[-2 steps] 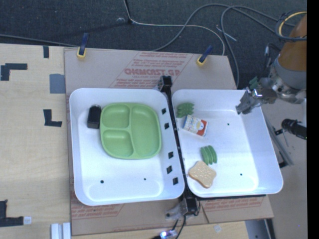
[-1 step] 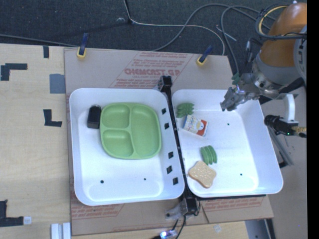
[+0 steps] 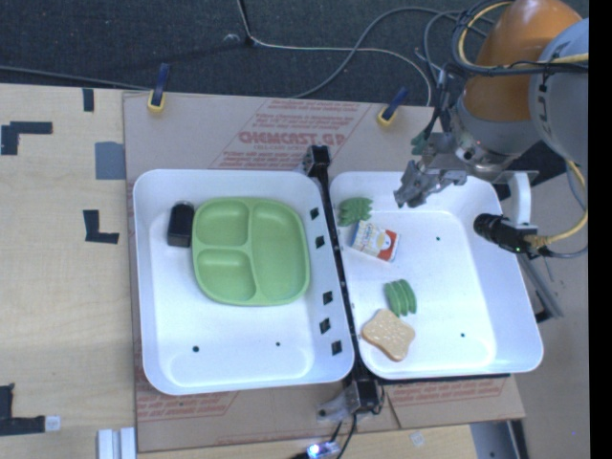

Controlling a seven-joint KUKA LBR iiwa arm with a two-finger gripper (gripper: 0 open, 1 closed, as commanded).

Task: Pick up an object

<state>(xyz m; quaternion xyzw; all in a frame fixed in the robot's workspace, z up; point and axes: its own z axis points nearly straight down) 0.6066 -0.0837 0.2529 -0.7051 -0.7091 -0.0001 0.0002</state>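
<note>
The right bin (image 3: 478,285) holds a small white carton with a red end (image 3: 373,241), a leafy green piece (image 3: 354,208) beside the divider, a green pod-like piece (image 3: 401,296) and a slice of toast (image 3: 387,335). My gripper (image 3: 413,192) hangs over the bin's far edge, up and to the right of the carton, apart from every object. Nothing sits between its fingers.
The left bin (image 3: 163,285) bears a green divided plate (image 3: 251,251) and a small black block (image 3: 180,225) at its left side. A black fixture (image 3: 502,229) juts in at the right bin's right wall. Cables trail behind the bins.
</note>
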